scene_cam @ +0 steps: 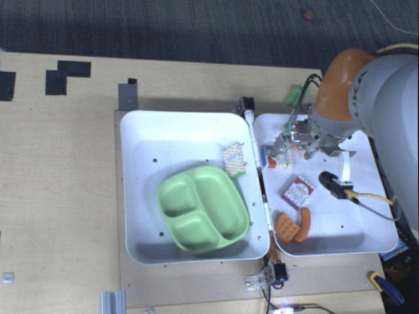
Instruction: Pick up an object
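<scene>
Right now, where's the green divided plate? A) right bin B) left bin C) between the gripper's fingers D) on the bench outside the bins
B: the green plate lies flat in the left bin, while the gripper is over the right bin, well apart from it.

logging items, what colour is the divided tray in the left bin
Light green: the divided tray, clearest in the camera view.

No lettering can be read — the small red-and-white packet (298,191) bears print too blurred to make out.
</scene>
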Robot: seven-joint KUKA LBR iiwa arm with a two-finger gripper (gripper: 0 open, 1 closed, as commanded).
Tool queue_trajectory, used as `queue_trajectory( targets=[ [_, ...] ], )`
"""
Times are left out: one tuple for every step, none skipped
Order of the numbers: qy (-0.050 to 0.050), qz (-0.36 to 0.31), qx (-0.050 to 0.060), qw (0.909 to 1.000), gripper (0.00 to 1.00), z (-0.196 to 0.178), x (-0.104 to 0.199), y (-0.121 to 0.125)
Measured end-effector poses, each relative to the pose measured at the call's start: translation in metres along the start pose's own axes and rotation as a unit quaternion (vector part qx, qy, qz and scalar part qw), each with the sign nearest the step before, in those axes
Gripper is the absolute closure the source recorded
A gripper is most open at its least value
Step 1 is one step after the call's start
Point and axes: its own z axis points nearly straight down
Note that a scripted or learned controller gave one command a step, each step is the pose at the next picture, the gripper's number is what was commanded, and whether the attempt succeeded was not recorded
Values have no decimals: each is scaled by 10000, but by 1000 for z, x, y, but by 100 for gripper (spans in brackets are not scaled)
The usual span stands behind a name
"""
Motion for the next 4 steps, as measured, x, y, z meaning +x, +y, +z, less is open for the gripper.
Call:
queue_trajectory(
  targets=[
    [7,-9,-35,10000,100,-13,1,3],
    [8,-9,-29,10000,0,-12,1,2],
    [13,-20,-56,10000,100,-24,2,4],
    [13,-20,-54,10000,0,-24,2,4]
  ],
)
